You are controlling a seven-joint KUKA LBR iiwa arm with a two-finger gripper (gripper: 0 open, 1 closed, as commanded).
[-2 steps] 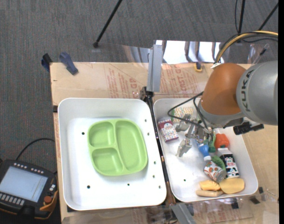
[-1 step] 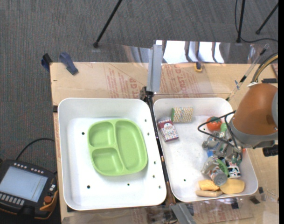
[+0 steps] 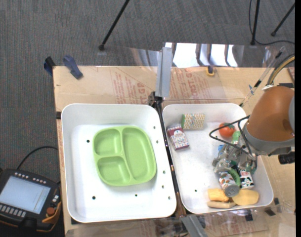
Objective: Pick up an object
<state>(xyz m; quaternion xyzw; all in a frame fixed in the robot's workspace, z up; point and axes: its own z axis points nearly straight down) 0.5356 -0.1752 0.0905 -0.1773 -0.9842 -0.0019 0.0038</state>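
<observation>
Nearest the camera, at the bottom left off the bench, a handheld control pendant [image 3: 24, 197] with a lit screen sits on the floor. On the bench, left bin [image 3: 71, 132] holds a green divided plate [image 3: 124, 155], lying flat, three compartments up. Right bin [image 3: 199, 201]: at its near right corner lie a yellow rounded item [image 3: 246, 197] and a tan one [image 3: 217, 195] just beside it, with a small can [image 3: 228, 184] touching that cluster from behind. Gripper [image 3: 233, 166] is down inside this bin over the right-hand clutter, near the can and a green piece [image 3: 236, 175]; finger state cannot be told, since wrist and cables hide the tips. No object visibly between the fingers. Orange band [image 3: 271, 113] of the arm sits above the bin's right wall. Farther back in the same bin: a red-and-white carton [image 3: 178, 137] near the left wall, a patterned roll [image 3: 193, 121] just behind it, and an orange-red round item [image 3: 227, 131] beside the cables. Beyond the bins, a grey upright post [image 3: 163, 73] stands at the bench's far edge.
</observation>
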